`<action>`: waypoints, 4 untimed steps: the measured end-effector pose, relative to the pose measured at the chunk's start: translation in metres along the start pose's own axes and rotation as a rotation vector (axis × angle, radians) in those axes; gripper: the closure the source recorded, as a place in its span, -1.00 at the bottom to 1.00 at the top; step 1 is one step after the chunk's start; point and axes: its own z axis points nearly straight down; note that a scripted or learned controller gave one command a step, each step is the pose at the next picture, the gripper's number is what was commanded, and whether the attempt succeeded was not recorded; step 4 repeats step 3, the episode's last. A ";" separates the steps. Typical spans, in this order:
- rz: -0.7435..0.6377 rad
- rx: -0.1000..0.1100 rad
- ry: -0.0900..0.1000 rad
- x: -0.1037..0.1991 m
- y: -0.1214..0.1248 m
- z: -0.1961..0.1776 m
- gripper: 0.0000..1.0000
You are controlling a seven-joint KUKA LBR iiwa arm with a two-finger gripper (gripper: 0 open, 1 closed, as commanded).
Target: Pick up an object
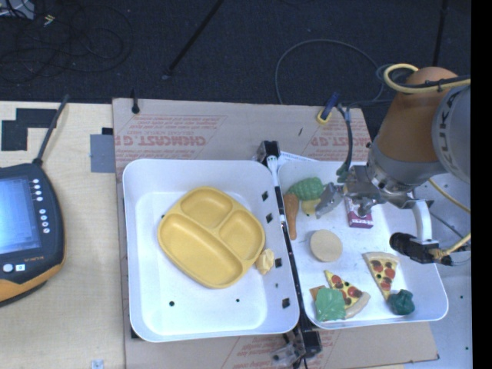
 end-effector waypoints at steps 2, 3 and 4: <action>0.004 0.001 0.002 -0.020 -0.040 0.097 1.00; -0.013 -0.012 0.002 0.075 0.012 0.001 1.00; -0.013 -0.012 0.002 0.075 0.012 0.001 1.00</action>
